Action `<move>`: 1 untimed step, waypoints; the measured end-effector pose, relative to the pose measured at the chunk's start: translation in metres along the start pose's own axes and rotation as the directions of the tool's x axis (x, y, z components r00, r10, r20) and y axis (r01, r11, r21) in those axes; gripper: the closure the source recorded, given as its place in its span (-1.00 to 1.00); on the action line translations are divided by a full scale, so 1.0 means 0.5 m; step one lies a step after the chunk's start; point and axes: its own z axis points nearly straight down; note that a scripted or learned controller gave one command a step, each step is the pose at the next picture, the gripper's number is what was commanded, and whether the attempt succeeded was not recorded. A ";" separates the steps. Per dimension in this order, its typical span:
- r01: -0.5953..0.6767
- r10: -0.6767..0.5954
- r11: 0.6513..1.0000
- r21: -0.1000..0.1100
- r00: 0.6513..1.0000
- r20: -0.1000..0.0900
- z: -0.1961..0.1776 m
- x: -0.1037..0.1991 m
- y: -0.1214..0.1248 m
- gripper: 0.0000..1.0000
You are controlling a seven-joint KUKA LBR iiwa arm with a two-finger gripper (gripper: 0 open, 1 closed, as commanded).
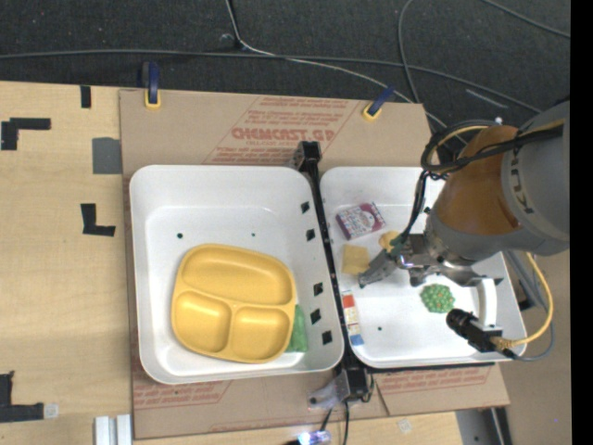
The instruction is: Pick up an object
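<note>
The right bin holds a purple packet, a pale yellow block, a knobbly green ball, a small yellowish piece and a thin red and white stick by its left wall. My gripper hangs low over this bin, just right of and below the yellow block, with the green ball off to its right. The arm's wrist hides the bin's right part. I see nothing held.
The left bin carries a yellow divided plate with a green item wedged at its right edge. A black divider runs between the bins. Cables loop above the arm. Cardboard lies beneath both bins.
</note>
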 end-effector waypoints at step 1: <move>0.001 -0.001 1.000 -0.007 1.000 0.002 0.088 0.000 0.000 -1.00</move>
